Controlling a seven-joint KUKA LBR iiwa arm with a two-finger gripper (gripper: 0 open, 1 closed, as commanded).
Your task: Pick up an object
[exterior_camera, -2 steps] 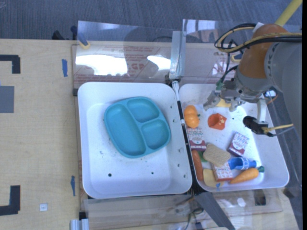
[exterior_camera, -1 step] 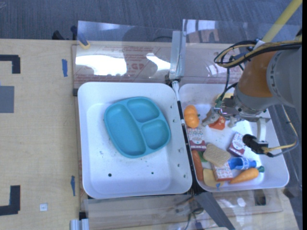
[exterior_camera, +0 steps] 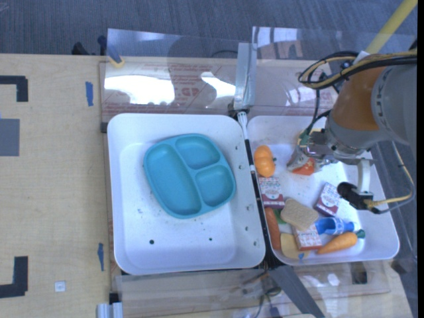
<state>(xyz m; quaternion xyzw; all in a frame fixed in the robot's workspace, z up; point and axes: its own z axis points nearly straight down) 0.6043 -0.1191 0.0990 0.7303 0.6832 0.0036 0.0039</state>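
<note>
From the blue divided plate [exterior_camera: 190, 175] in the left bin [exterior_camera: 126, 244], we move to the right bin [exterior_camera: 387, 240], where the gripper [exterior_camera: 301, 161] sits low over a red-orange piece [exterior_camera: 304, 168]; we should centre before closing. How wide the fingers stand, we cannot tell

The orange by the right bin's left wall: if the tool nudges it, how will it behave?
The orange looks round and smooth, so it would probably roll rather than slide. It lies against the bin wall, which may stop it. Its glossy skin could slip between fingers.
</note>
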